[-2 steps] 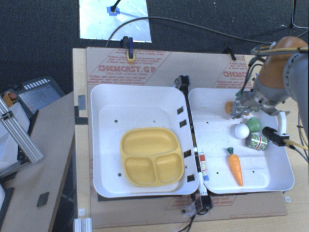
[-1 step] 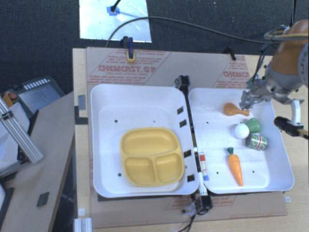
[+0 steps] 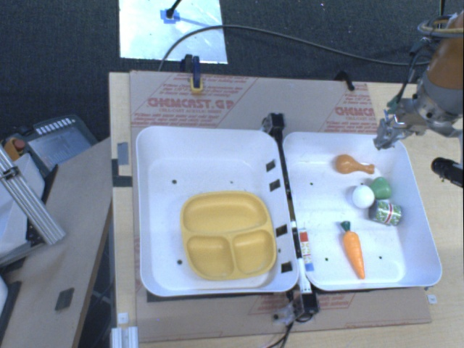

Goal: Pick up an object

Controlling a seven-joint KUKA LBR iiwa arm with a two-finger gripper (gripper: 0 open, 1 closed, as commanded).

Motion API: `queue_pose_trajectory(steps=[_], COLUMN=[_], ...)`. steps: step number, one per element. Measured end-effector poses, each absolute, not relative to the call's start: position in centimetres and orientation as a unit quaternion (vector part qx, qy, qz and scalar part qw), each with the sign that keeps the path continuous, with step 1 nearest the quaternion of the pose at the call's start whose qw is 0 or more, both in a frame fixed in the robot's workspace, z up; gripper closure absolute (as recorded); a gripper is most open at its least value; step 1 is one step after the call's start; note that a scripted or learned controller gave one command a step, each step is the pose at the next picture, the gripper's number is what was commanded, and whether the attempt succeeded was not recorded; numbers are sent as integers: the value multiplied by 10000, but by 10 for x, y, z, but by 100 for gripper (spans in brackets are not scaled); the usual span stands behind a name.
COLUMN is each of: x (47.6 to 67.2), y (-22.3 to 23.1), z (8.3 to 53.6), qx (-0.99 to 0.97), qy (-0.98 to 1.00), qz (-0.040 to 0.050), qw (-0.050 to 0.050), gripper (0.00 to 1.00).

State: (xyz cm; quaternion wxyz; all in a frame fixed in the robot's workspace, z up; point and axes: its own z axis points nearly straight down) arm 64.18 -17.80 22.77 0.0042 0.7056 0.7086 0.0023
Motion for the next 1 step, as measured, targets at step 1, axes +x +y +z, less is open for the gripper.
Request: queue_pose_trajectory(steps=[1], x=[643], y=[-178], z=[260], qx=[7052], qy=[7090], qz=[15], qw=[25], gripper=[100])
